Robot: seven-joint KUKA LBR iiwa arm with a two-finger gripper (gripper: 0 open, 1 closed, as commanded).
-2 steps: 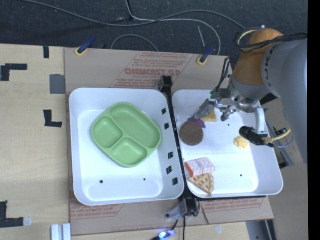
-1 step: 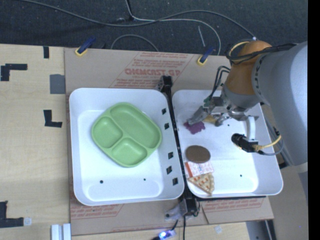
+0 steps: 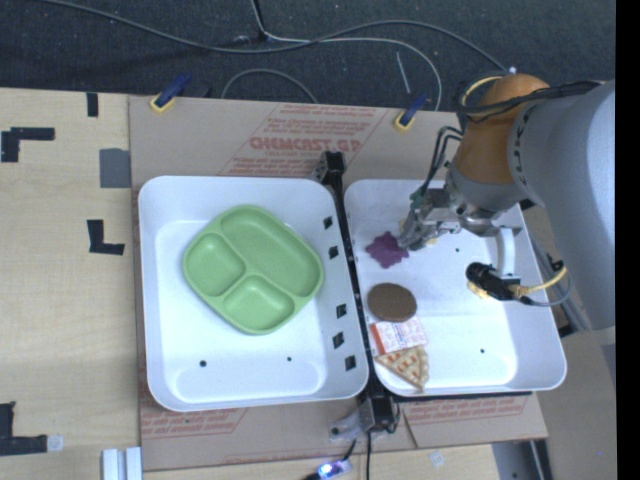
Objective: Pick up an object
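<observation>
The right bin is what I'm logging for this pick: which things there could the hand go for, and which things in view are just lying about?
Belongs to the job:
hand
purple toy, just beside the hand
brown disc
pizza slice toy

Just lying about:
green plate, in the left bin
yellow clips on the cardboard
cables behind the bench

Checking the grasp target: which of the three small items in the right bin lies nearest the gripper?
The small purple item, right beside the gripper. The round brown disc and the red-and-tan pizza slice lie further down the right bin.
</observation>
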